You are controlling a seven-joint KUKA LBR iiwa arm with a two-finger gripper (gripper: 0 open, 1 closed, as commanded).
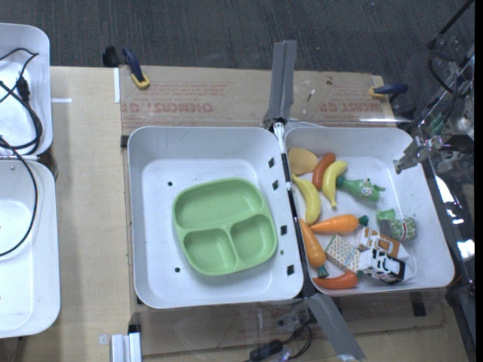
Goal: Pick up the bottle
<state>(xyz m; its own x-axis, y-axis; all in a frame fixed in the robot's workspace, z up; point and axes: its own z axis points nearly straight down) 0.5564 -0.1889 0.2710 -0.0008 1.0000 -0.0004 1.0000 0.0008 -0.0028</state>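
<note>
Plainly, the risk is in the crowding. My end effector [407,157] hangs over the far right corner of the right bin [419,194], and I cannot tell whether it is released or clenched; nothing shows in its grip. What I take for the bottle [398,226], small and green, lies on its side below my end effector in the view, near the bin's right wall.

Several things could spoil a grasp, as I judge it. The carton [379,249] sits just beside the bottle, on the side away from my end effector, so a descent aimed slightly long could land on the carton or take both. The wall is close, and a wide approach could strike it. A round body lying flat may roll or squirt out as I close. A green toy [365,189] to the left of my end effector looks alike in colour, and I could go for the wrong thing.
</note>
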